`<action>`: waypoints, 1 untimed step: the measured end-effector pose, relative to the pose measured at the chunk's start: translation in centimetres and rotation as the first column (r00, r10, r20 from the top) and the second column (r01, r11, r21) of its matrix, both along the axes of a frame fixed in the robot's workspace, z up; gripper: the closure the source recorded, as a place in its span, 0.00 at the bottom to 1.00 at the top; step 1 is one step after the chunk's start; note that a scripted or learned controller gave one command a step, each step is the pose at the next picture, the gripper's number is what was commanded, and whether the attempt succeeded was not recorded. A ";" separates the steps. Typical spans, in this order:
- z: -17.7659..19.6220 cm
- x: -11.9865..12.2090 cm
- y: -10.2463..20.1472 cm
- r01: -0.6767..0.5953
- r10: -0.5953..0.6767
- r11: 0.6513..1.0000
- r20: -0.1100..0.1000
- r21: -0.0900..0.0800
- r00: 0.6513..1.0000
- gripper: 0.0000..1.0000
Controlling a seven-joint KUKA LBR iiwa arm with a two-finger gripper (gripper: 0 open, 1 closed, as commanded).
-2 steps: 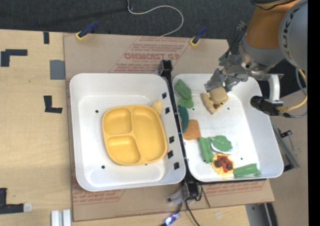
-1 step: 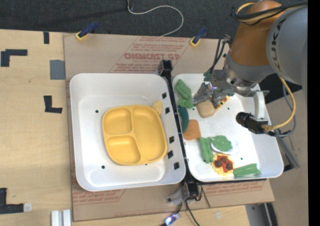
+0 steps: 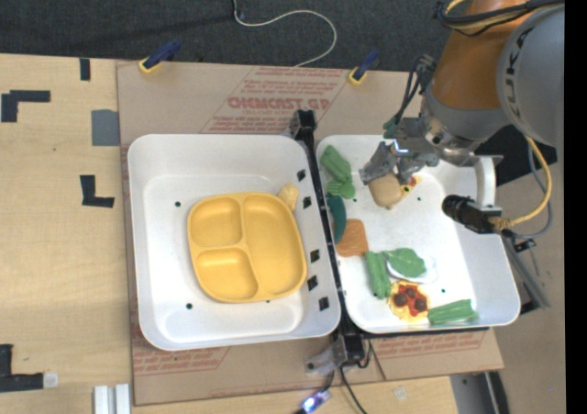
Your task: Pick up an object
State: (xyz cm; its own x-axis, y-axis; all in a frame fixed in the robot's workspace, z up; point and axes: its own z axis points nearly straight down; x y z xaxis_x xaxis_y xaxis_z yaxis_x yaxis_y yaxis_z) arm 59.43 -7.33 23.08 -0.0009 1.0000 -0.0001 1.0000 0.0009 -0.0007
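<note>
Two white bins sit side by side as the gripper (image 3: 390,169) hangs low over the right bin (image 3: 486,297), fingers apparently closed around a tan, potato-like object (image 3: 387,192), seemingly lifted clear of scattered toy food.

Left bin (image 3: 147,247) taken as reference. A yellow tray (image 3: 246,247) with three compartments lies inside it, right of centre, and a small pale yellow piece (image 3: 289,194) touches the tray's upper right corner. Black clips (image 3: 312,219) line the bin's right wall. Cardboard (image 3: 266,95) underlies the bin, printed in red, with two blue-and-yellow clamps (image 3: 159,56) at its far edge. A white cable (image 3: 275,17) loops over dark cloth beyond the bin. Black tape marks (image 3: 92,190) on the bench — left of the bin.
</note>
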 end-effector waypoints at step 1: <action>-1.0 -1.1 1.2 -0.001 0.001 1.000 -0.003 0.000 1.000 1.00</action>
State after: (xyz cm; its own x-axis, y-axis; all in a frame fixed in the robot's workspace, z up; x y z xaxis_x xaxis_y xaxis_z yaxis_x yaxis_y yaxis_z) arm 58.32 -6.11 22.09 -0.0016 1.0000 -0.0002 1.0000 0.0016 -0.0039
